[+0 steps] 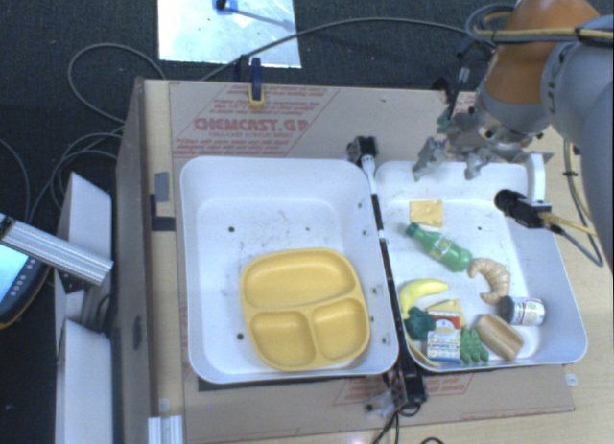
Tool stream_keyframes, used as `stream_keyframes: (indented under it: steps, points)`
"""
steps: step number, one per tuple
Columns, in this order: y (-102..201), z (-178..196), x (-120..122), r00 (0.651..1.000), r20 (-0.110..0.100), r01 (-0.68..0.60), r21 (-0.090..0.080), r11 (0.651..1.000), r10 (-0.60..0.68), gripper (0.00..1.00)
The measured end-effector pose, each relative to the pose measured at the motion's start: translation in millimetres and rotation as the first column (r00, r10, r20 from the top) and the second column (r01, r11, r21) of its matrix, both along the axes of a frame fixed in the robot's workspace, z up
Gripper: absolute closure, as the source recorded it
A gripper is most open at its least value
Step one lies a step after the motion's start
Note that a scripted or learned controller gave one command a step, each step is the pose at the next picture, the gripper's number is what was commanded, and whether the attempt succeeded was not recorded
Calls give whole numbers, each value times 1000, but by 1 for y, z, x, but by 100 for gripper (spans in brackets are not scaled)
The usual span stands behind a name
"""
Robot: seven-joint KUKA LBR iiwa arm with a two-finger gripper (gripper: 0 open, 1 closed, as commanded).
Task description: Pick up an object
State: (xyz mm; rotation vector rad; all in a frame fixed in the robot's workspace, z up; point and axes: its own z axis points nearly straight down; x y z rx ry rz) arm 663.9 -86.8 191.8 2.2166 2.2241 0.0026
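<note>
- Camera view, looking down at a slant: the things to be picked lie in the right bin [566,284], mostly toward its near end, with none lifted yet
- A yellow block [427,213] sits farthest up that bin, with a green bottle [437,245] lying tilted just below it
- Nearer the front are a croissant [493,277], a banana [422,292], a small carton [443,329], a bit of green broccoli [417,323], a bread roll [500,336] and a small can [526,312], packed close, several touching
- The pincer [451,157] hangs over the far rim of the right bin, its two fingers spread apart with nothing between them
- By my reckoning the task is barely begun: reaching down, closing on a thing and lifting are all left
- The yellow block looks the nearest and has bare floor round it, so it seems the easiest target
- The crowded front corner leaves little room for fingers, and the divider [381,241] between the bins hems in the banana
- The left bin [206,241] holds a yellow compartment tray [304,308]
- A cardboard sheet [249,116] lies on the table beyond the bins
</note>
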Motion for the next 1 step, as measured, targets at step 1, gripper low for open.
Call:
stream_keyframes:
  steps: [1]
  points:
    - [-14,-107,-46,1000,-1,2,0,1000,-2,0]
